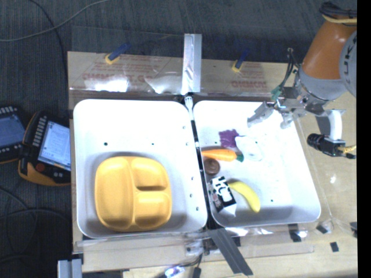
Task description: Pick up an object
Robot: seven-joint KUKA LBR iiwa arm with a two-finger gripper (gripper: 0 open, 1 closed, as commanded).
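My gripper (271,116) hangs over the back right part of the right bin (293,172), fingers spread apart with nothing between them. Below and left of it lie a purple item (229,136), a white object (248,147), an orange carrot (218,154), a brown round piece (212,166), a yellow banana (246,194) and a black-and-white item (221,191). None of them touches the gripper.
The left bin (127,126) holds a yellow compartment tray (133,191). A metal divider (192,68) stands behind the seam of the bins. A handheld pendant (46,149) lies on the floor at the left.
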